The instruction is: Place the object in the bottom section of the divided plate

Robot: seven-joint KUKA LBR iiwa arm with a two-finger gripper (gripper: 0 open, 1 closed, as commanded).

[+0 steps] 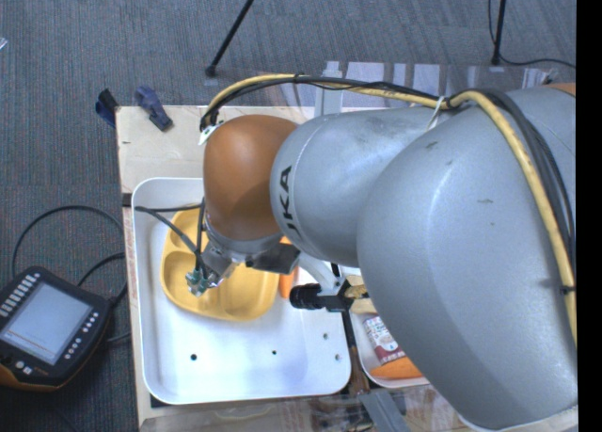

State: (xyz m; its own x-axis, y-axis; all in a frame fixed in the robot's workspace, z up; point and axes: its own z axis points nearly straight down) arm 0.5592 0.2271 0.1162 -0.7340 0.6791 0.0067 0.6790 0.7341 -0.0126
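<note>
Arm point(404, 232) reaches in from the right and covers most of both bins. Orange wrist band point(246, 176) sits over the left bin point(235, 364). Gripper point(199, 280) hangs low over the yellow divided plate point(235, 300), which lies in the left bin's upper-left part. Gripper tip is above the plate's left side; exact compartment not clear. Finger state cannot be made out, too small and dark. Task object not identifiable near the tip. Small orange item point(285, 261) peeks out by the plate's right edge, under the arm. Right bin holds a printed packet point(384, 341). Teach pendant point(47, 327) on the floor at left.
</note>
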